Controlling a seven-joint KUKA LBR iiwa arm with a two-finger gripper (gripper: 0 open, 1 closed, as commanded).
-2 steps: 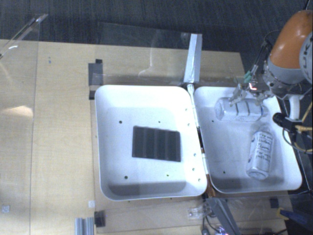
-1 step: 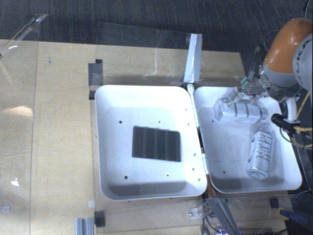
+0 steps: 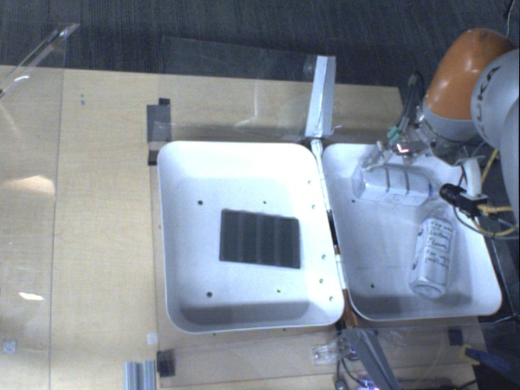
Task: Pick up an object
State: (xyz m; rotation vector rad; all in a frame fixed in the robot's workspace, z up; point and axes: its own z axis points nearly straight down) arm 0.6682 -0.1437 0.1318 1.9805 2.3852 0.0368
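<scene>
1. The gripper (image 3: 396, 147) hung at the right bin's (image 3: 487, 299) far edge; whether it was open could not be told.
2. A pale wrapped object (image 3: 392, 184) lay just below it (contact unclear).
3. A can (image 3: 431, 257) lay nearer.
4. The left bin (image 3: 187, 299) held a dark ribbed pad (image 3: 260, 238).

The bottle (image 3: 431, 257) in the right bin carries a printed label, perhaps text, too blurred to read.

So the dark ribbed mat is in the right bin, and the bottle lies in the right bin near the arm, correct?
Not quite. The camera view shows the dark ribbed mat in the left bin, not the right one. The rest stands: the bottle lies in the right bin, near the arm.
</scene>
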